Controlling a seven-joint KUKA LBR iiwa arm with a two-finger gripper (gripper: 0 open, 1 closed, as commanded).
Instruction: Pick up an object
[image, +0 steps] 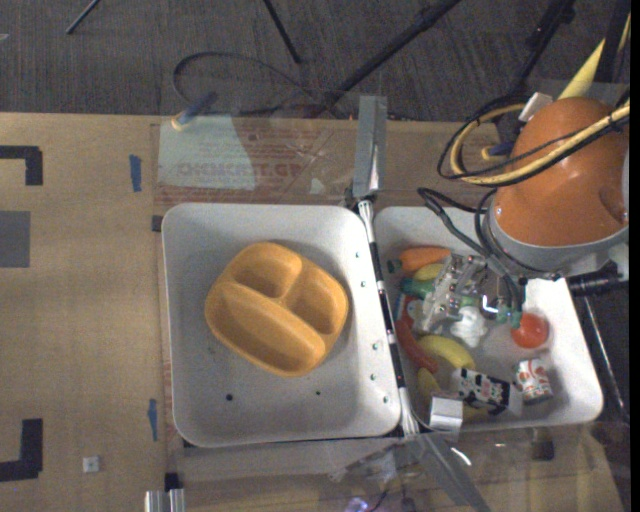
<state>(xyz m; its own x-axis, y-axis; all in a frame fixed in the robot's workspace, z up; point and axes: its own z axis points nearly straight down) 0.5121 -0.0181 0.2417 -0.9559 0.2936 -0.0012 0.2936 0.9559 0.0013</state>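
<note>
bench: tan board top (80, 330) with black corner marks and bits of blue tape, carrying two shallow white bins side by side.
left bin (190, 390): holds one yellow divided plate (277, 308), three compartments, lying flat at the bin's middle and set at a slant to the bin's edges.
right bin (580, 370): crowded with small toy items, most of them along its left edge and near edge.
arm: orange wrist band (560, 175) hangs over the right bin's far right corner, with yellow and black cables looped over it.
gripper (462, 300): metal body low inside the right bin, over the cluster near its left edge; whether the claw is spread or pinching anything i cannot tell, the fingertips are lost among the items.
orange piece (425, 257): near the far left corner of the right bin, with green bits just beside it.
banana (447, 351): yellow, just on the near side of the gripper, toward the bin's left edge.
red ball (530, 329): right of the gripper, apart from it.
black-and-white box (483, 389): lying by the near edge.
small red-and-white cup (533, 379): just right of that box, near the near right corner.
red strip (408, 345): long and thin, running along the left edge.
</note>
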